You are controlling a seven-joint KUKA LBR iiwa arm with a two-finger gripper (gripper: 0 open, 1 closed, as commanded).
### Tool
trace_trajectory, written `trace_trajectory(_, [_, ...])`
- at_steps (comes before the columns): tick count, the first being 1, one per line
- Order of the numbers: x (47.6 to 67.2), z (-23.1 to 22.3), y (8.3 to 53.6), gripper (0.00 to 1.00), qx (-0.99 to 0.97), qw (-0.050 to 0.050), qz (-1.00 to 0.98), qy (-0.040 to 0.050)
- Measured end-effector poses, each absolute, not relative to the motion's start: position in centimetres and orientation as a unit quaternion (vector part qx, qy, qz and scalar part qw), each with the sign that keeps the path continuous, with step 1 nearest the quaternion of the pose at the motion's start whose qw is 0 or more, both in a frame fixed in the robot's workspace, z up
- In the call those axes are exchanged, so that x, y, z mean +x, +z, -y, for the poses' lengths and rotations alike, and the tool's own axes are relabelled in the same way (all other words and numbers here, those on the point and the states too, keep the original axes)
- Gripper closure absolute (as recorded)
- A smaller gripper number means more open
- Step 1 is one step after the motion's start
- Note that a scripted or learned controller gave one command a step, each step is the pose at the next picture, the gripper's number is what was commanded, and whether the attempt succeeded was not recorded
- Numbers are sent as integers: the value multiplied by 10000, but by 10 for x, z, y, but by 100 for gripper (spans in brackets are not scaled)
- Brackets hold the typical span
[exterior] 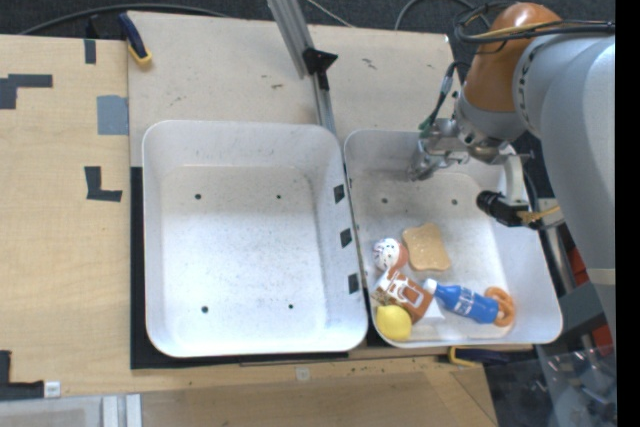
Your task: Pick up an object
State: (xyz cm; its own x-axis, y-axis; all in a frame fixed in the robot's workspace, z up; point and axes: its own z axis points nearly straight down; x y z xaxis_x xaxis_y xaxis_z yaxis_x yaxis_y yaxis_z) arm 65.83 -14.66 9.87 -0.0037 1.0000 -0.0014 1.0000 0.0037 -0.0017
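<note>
In the right bin [395,160] several small objects lie near the front: a tan bread slice [428,249], a blue bottle [465,302], a yellow lemon [394,321], an orange-and-white toy [400,289] and a white ball with dots [386,250]. My gripper [428,163] hangs over the back of that bin, well behind the objects and apart from them. Nothing shows between its fingertips. The fingers are too small and dark to read.
The left bin [160,215] sits beside the right one, sharing a middle wall. A slanted metal pole [285,5] rises behind the bins. A black cable [500,205] and clamp hang off the arm at the right bin's right wall.
</note>
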Motion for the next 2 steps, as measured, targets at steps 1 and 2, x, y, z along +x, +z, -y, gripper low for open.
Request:
trace_trajectory(1, [651,148,157,100,-7069,-19,7073,-12])
trace_trajectory(2, [654,155,217,100,-7068,-25,7075,-13])
